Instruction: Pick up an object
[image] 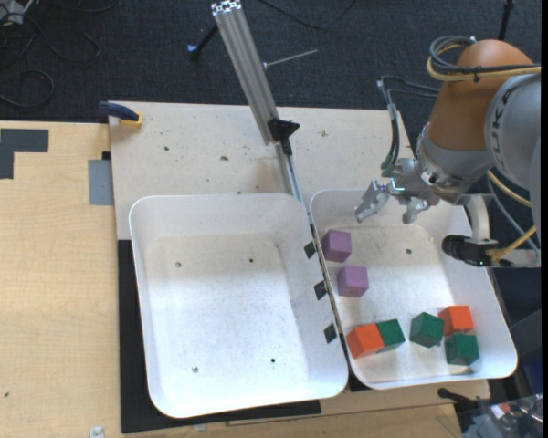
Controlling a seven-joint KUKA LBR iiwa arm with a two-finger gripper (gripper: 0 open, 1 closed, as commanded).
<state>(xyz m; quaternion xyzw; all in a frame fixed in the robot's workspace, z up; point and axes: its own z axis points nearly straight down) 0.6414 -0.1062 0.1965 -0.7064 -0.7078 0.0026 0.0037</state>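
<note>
Seven small blocks lie in the right bin [397, 380], all resting flat on its floor. Two purple cubes sit toward its left wall: the upper purple cube [337, 244] and, just below it and slightly right, the lower purple cube [353, 280]; they lie near each other but apart. Along the near edge an orange block [365, 339] touches a green block [390, 333] (the pair sits side by side). Further right stands a dark green cube [426, 328], then another orange cube [457, 318] with a green cube [462, 348] just beneath it, touching.
</note>
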